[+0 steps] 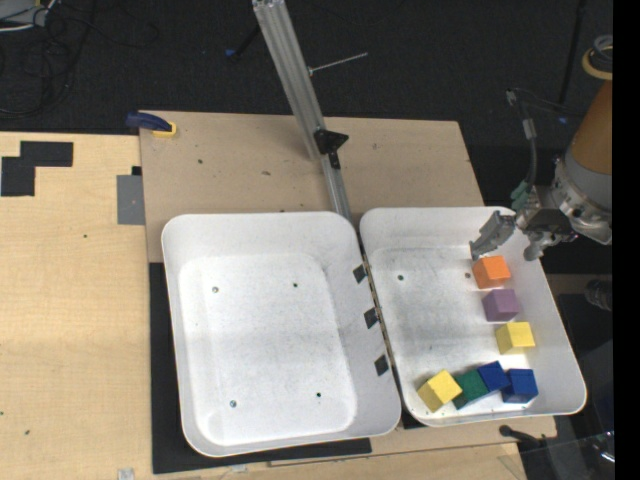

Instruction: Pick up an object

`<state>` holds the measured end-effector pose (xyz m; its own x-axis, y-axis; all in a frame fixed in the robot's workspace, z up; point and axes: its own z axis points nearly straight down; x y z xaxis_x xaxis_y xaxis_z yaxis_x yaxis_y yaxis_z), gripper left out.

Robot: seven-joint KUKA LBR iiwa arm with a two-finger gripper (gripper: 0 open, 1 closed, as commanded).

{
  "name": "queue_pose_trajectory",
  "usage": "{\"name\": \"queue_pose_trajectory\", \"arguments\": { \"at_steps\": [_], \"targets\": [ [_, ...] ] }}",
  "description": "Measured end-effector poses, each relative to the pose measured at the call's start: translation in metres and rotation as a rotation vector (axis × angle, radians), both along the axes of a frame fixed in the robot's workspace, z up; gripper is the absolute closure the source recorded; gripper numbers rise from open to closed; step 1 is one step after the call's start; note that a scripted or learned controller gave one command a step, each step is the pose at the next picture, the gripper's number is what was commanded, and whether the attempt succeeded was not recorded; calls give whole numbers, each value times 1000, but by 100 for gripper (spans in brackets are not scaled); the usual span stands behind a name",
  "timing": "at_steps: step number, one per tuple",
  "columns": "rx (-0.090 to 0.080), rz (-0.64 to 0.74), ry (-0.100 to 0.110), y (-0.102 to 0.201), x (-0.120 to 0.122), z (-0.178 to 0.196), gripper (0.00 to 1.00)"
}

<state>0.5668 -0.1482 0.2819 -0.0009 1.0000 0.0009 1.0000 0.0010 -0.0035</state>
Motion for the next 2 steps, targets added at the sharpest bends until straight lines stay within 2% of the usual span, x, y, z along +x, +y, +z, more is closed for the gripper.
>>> {"name": "queue_pose_trajectory", "arguments": {
  "at_steps": [1,2],
  "targets": [
    [0,-2,0,-1,0,0,0],
    [1,-1,6,0,-1,-65,0]
  ]
}}
